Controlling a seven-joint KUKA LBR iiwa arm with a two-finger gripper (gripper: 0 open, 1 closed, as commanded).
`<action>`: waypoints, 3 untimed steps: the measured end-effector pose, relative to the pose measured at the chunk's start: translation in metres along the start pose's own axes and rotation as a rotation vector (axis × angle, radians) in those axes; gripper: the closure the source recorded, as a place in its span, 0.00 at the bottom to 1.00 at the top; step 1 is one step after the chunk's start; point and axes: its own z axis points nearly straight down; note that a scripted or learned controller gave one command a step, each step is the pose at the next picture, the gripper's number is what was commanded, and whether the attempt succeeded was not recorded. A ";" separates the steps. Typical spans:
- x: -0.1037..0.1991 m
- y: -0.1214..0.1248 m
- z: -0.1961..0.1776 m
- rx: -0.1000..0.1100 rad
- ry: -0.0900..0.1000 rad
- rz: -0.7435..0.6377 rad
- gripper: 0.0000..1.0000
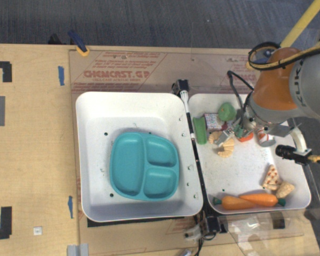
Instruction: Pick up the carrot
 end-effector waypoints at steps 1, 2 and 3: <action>0.000 0.000 0.001 0.002 0.001 0.000 0.00; -0.086 0.007 -0.055 0.010 0.002 0.051 0.00; -0.078 -0.067 -0.082 0.015 0.010 -0.098 0.00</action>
